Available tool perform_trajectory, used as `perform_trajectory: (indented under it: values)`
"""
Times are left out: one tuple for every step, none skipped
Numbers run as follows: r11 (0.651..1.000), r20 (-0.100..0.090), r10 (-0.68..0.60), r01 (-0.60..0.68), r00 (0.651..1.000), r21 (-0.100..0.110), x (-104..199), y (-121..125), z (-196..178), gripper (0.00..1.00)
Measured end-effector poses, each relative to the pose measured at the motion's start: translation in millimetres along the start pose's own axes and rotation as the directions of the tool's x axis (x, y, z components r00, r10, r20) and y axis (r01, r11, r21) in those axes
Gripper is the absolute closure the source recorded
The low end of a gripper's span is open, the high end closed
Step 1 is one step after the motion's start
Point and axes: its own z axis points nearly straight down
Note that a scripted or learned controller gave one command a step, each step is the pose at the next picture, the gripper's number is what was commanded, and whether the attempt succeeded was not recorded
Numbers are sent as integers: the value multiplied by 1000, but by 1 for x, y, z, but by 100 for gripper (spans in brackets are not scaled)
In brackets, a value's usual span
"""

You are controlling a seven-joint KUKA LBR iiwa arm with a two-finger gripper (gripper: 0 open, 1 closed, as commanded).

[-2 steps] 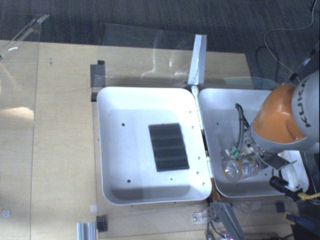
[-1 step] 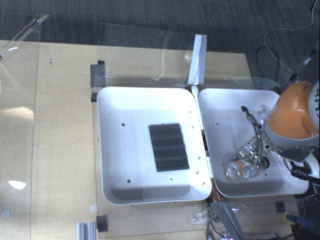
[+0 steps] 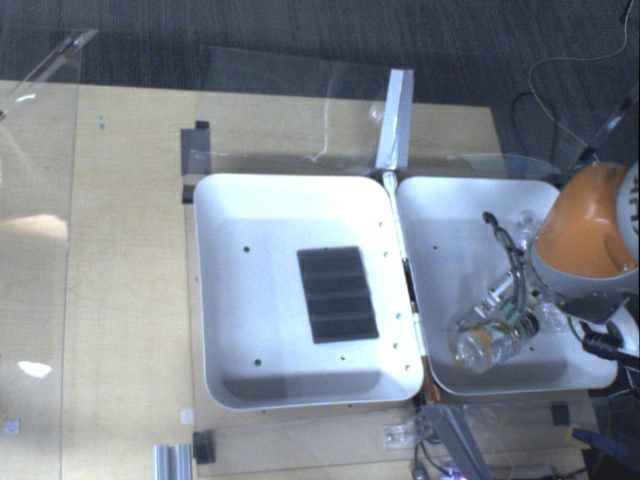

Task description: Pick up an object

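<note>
Low in the right bin (image 3: 440, 268) the gripper (image 3: 497, 318) hung over a clear plastic bottle (image 3: 478, 346) lying on its side, apparently positioned for a grasp, grip state impossible to tell; a dark ridged slab (image 3: 338, 294) lay flat mid left bin (image 3: 230, 268).

Black ridged mat (image 3: 338, 294) flat in left bin (image 3: 225, 268).

Arm (image 3: 590, 230) cut off at right edge. Gripper (image 3: 497, 320) a blurred tangle over clear bottle (image 3: 482, 346); contact unreadable. Bottle outline indistinct.
</note>
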Motion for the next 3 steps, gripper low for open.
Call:
perform_trajectory:
  values:
    - [998,-6,63,-63,998,2,18,40,1,0]
    - [998,-3,60,-60,998,-4,18,43,-11,100]
    - [998,-3,60,-60,998,-4,18,43,-11,0]
